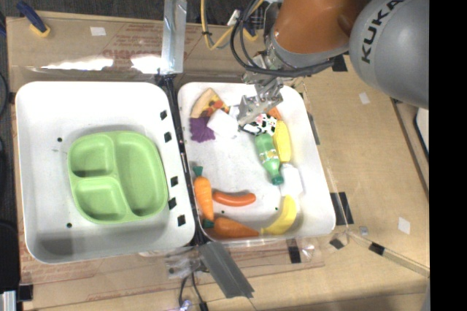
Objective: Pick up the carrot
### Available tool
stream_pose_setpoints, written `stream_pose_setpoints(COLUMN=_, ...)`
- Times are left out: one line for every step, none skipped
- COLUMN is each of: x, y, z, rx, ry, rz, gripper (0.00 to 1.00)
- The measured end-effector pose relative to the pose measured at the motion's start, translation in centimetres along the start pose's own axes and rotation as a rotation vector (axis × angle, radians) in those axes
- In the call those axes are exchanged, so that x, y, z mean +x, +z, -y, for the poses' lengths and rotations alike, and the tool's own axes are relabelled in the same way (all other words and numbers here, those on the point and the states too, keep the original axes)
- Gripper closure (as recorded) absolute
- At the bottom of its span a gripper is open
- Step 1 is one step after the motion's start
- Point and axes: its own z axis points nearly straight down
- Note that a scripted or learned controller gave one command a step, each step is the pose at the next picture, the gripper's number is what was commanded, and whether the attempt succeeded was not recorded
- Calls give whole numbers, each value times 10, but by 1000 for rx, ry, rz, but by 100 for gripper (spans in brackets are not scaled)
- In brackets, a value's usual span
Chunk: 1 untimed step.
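Looked across the bench to the right bin and found the arm reaching over its far end, the end effector low among the toys beside a black-and-white cow toy. Could not tell how far open it was, nor made out anything held. Judged this the approach step, with no grasp yet. Spotted the carrot well apart by the near left wall, beside a red sausage; needed a shift that way, then a descent across the carrot's narrow body, clear of wall and sausage.
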Motion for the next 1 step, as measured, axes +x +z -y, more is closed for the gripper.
stream_pose_setpoints(x=61, y=-27, z=-44, rx=-2, ry=-125, rz=0, gripper=100)
